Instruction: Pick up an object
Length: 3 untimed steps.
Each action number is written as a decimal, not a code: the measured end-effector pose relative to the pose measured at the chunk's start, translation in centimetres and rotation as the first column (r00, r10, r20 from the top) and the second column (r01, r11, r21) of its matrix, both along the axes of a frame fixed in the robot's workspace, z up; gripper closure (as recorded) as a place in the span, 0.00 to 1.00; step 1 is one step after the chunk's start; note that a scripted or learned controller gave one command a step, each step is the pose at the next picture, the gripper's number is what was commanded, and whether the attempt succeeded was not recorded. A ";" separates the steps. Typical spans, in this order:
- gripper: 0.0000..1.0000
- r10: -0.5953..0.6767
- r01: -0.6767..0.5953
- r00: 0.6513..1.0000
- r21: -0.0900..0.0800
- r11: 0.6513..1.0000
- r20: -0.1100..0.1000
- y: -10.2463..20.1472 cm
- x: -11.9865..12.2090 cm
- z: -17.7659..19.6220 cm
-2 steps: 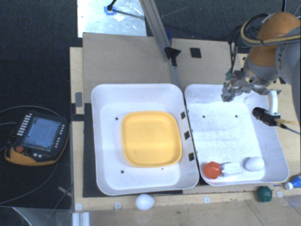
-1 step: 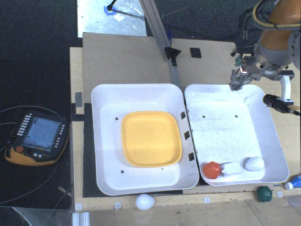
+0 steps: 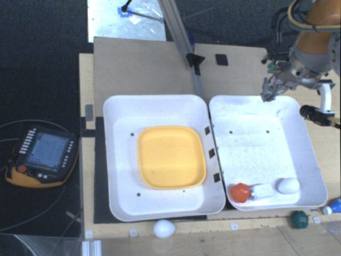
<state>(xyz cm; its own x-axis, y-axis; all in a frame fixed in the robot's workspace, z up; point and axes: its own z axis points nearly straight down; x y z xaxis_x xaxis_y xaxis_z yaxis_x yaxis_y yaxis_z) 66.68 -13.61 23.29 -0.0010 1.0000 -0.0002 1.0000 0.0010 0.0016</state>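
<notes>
The claw (image 3: 269, 91) hangs over the far edge of the right bin (image 3: 256, 143), nothing visibly between its tips; whether it is released or clenched I cannot tell from this slant. The pickable things lie along that bin's near wall: an orange-red ball (image 3: 240, 192) at the near-left corner, a small white block (image 3: 262, 191) just beside it, and a white egg-shaped piece (image 3: 288, 185) to the right. The left bin (image 3: 120, 159) carries a yellow plate (image 3: 172, 157). The ball looks light and smooth, probably prone to rolling; I would close across its middle, coming from above, since the bin wall crowds its near side.
</notes>
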 end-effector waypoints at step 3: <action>1.00 0.003 -0.003 1.000 0.001 1.000 0.000 13.3 -6.2 -0.3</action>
